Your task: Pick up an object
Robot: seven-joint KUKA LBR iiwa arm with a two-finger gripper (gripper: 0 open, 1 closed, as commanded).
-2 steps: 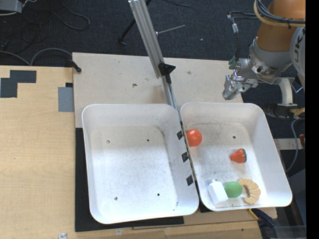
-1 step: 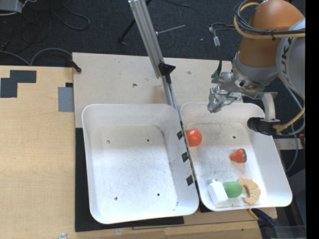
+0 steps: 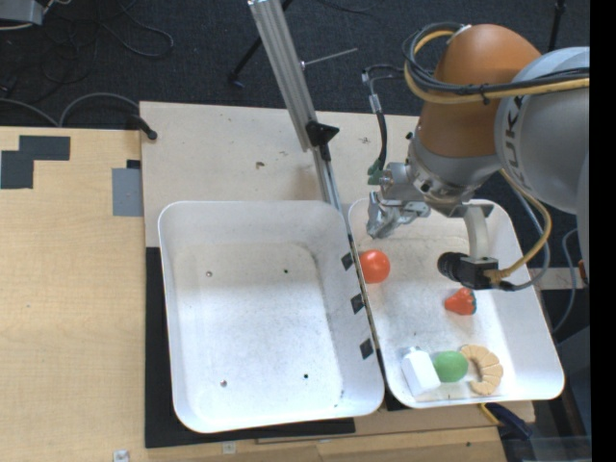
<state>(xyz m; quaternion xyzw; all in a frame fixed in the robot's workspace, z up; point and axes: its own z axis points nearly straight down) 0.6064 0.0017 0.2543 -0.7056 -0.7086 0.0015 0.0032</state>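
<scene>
The left bin, white and shallow, serves as the anchor here; a few dark specks dot its floor. Touching its right wall sits the right bin, and 3 black clips line the seam between the 2. A black mat shows under its left and near edges. A ribbed aluminium bar rises at a slant from its far right corner, with a black clamp partway up. Left of it spreads the wooden bench, bearing a grey patch and dark stepped patches. Behind it lies a pale board, then dark carpet with loose cables.
</scene>
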